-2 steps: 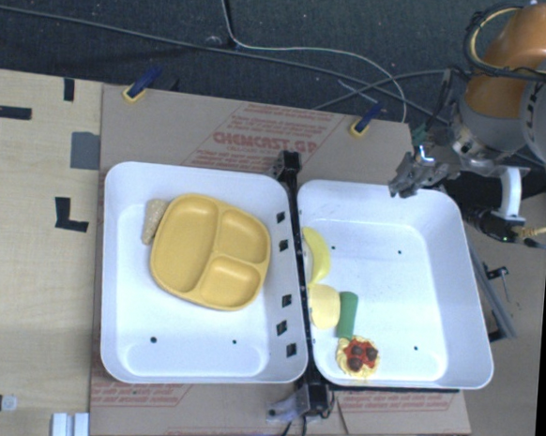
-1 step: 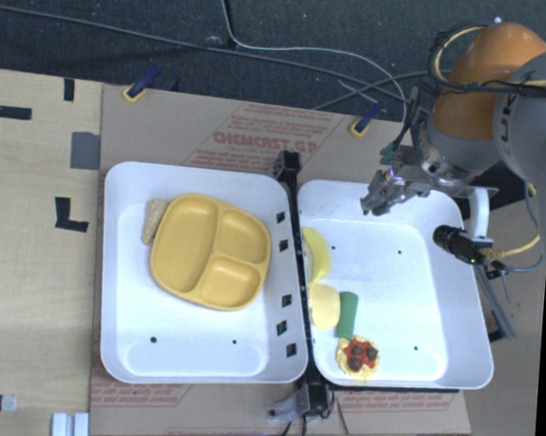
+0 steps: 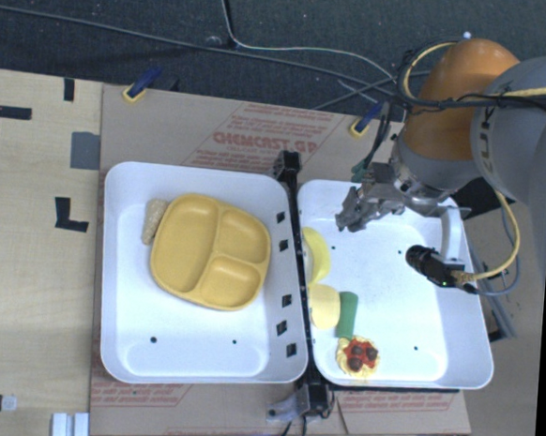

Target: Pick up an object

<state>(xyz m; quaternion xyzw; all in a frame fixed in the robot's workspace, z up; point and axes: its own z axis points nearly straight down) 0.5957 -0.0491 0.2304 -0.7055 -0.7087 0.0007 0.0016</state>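
Observation:
My gripper [image 3: 352,218] hangs over the back part of the right bin [image 3: 451,349], its dark fingers pointing down and to the left with nothing visible between them. Below it, along the bin's left wall, lie a pale yellow round piece [image 3: 315,251] and a second yellow piece [image 3: 324,307]. A green block [image 3: 347,314] stands right of that one. Near the front lies a small yellow item topped with red and dark bits [image 3: 358,355]. The gripper is above and apart from all of them.
The left bin [image 3: 119,323] holds a yellow divided plate [image 3: 210,251] with a tan sponge-like piece [image 3: 152,220] tucked at its left edge. A black clip row [image 3: 289,251] runs along the divider between the bins. Cables and a black attachment [image 3: 436,265] hang beside the wrist.

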